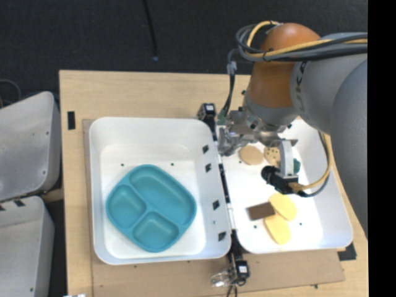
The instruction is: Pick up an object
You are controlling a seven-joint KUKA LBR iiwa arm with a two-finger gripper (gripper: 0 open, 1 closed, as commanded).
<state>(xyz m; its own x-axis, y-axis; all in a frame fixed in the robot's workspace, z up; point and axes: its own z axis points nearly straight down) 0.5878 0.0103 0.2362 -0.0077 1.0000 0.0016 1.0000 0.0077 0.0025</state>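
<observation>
Blue tray (pixel 151 208) left; hand (pixel 260 142) perhaps over cookie (pixel 251 155).

A glossy blue plastic plate (pixel 151 208) lies in a smooth white plastic bin (pixel 99 166) on a matt wooden bench (pixel 136 91).

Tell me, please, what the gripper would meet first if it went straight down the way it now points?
Probably the tan cookie-like piece lying on the right bin's floor, since the gripper hangs about over it, pointing down. Depth is unclear from this slanted view, so it could instead touch bare floor just beside that piece.
</observation>
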